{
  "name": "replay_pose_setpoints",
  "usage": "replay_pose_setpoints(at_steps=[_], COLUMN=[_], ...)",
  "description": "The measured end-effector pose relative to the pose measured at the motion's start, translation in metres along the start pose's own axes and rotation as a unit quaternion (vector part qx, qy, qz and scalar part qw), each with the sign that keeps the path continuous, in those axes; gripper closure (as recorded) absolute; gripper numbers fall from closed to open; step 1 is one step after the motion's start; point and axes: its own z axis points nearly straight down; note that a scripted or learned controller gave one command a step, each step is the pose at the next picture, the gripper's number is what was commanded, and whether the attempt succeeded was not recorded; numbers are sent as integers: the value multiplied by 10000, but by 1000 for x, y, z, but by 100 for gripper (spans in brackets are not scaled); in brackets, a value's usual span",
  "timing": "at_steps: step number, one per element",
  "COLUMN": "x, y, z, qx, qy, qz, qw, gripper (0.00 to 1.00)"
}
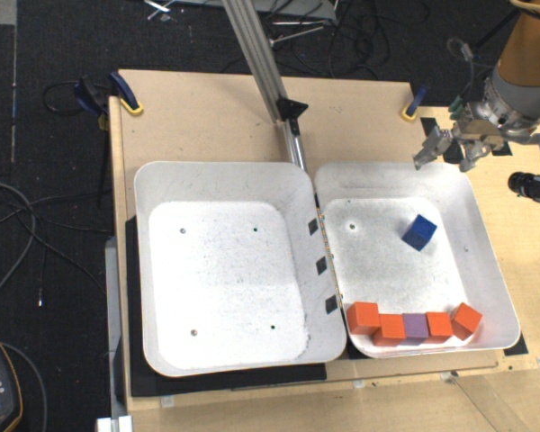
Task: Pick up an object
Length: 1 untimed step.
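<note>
A blue cube lies alone in the upper middle of the right bin. Along that bin's near wall runs a row of blocks: an orange one at the left, a second orange one, a purple one, and two more orange ones. My gripper hangs over the right bin's far rim, above and to the right of the blue cube. Its fingers are spread open with nothing between them.
The left bin lies beside the right one on the wooden bench. A slanted metal pole comes down to the gap between the bins at the far side. Yellow-tipped clamps grip the bench's far edge.
</note>
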Motion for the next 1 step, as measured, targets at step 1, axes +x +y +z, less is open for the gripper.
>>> replay_pose_setpoints(at_steps=[1], x=[-22], y=[-21], z=[145], qx=[26], qy=[8], qz=[21], qw=[10000], gripper=[0])
